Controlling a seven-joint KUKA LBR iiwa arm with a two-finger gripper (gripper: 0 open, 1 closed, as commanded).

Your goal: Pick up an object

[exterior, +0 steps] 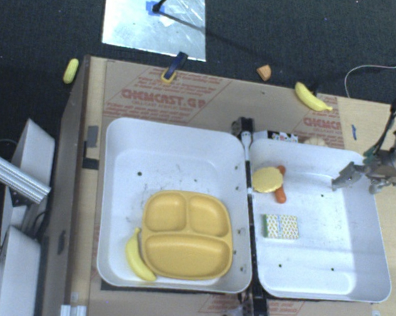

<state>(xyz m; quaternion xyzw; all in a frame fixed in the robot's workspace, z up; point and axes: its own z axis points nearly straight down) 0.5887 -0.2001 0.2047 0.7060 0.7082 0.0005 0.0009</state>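
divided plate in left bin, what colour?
Yellow: the divided plate, camera view.

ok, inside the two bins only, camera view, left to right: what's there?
Banana → yellow divided plate → yellow round piece → checkered sponge → gripper over the right bin. I left out the orange piece by the yellow round one; they overlap.

Counted two shallow white plastic bins (186,141) (361,231), one yellow three-compartment plastic tray (187,234), three yellow toy bananas (138,256) (311,97) (70,70), one round yellow disc (267,179), one orange carrot-like piece (280,194), one green-and-white patterned sponge (280,227).
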